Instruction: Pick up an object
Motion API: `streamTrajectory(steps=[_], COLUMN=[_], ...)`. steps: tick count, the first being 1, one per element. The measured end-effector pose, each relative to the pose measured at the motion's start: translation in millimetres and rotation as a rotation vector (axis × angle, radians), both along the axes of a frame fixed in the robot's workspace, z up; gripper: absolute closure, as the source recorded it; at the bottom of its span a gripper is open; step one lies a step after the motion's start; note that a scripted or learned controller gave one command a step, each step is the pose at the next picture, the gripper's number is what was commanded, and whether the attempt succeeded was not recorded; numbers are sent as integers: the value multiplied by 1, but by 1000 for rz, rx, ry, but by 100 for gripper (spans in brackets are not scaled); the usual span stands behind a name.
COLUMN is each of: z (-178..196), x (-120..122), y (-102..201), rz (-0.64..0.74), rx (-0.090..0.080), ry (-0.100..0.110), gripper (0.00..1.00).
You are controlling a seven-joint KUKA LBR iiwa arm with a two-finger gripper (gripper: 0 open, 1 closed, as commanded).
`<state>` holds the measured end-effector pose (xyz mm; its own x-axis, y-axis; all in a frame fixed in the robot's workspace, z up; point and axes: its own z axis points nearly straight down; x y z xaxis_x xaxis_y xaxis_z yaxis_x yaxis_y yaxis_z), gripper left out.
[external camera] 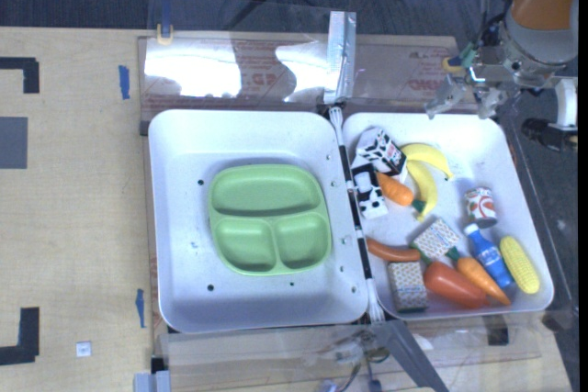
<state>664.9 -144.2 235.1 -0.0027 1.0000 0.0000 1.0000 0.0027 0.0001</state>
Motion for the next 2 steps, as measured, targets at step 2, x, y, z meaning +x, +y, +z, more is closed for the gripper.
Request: streamTrajectory(steps=[2], z=[-149], x=[-45], y=[17], rz=[79], rx=[-2], ry=[-5], gripper=[0])
